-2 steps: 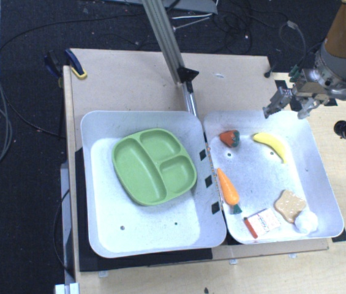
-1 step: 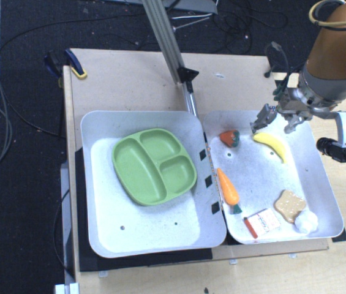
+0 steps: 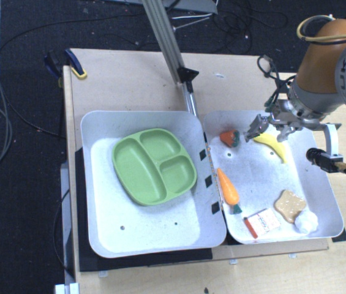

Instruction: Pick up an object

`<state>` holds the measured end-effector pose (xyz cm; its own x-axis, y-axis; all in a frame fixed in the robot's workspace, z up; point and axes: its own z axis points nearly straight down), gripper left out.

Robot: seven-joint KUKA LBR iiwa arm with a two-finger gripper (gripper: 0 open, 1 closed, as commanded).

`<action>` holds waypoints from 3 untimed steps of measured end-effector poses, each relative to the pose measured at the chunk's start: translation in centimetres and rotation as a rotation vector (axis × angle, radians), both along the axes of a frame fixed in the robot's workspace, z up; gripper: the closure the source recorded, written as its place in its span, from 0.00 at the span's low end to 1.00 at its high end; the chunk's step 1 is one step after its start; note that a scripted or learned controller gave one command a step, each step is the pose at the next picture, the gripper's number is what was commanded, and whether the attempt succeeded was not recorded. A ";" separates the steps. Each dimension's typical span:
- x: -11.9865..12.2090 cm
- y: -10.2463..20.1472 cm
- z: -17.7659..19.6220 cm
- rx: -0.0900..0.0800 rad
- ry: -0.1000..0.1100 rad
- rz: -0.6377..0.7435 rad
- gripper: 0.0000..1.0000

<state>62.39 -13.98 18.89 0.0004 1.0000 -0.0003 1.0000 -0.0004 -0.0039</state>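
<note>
My gripper (image 3: 269, 129) hangs over the back of the right bin (image 3: 323, 192), open, its two fingers spread apart. Just under and in front of it lies a yellow banana (image 3: 273, 146), its upper end near the gap between the fingers; nothing is gripped. A red strawberry-like piece (image 3: 228, 138) lies to the gripper's left. Along the bin's left side lies an orange carrot (image 3: 227, 187). At the front right are a slice of bread (image 3: 289, 206), a white lump (image 3: 306, 223) and a red-and-white box (image 3: 263, 223).
The left bin (image 3: 99, 225) holds a green divided plate (image 3: 154, 165). A grey metal pole (image 3: 163, 29) slants down from the top to the bins' shared edge. The arm's orange band (image 3: 323, 54) looms over the bench's right rear.
</note>
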 end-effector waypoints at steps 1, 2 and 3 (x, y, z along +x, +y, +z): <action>0.5 0.0 -6.3 0.000 0.001 0.000 0.00; 0.7 0.0 -4.8 -0.001 -0.007 0.000 1.00; 1.0 0.6 1.4 -0.001 -0.010 0.003 1.00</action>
<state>63.36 -13.40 20.25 -0.0025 1.0000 -0.0011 1.0000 0.0025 0.0058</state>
